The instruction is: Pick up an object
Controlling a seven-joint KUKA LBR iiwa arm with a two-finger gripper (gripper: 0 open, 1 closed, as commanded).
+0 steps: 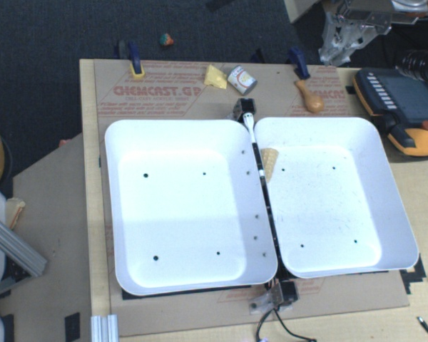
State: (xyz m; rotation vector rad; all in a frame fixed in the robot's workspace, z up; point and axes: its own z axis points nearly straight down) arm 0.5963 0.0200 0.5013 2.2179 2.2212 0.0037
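The gripper [339, 48] hangs at the top right, beyond the far edge of the board [178, 91] and off past the far right corner of the bins. Nothing shows in its grasp, and I cannot tell whether it is released or clenched. It is well apart from everything in the bins.

Nearest it on the board are a blue clamp [297, 61] and, just beside that, a brown wooden piece [310, 98] with a rounded end, lying near the far rim of the right bin [385, 191]. To the right of that bin lies a black and orange pendant [403, 112].

The cone [269, 161], tan and small, lies in the right bin against its left wall, near the far left corner, with its point toward the camera. The floor of this bin bears fine dark specks.

The left bin [121, 212] touches the right one along a dark seam, and a black connector [245, 108] sits at the far end of that seam.

Farther left on the board, beyond the bins, a small white box [242, 80] lies just beside a yellow piece [215, 77]. A second blue clamp [135, 59] grips the board's far left edge. On the dark floor beyond it lies a small coloured ball [167, 40].
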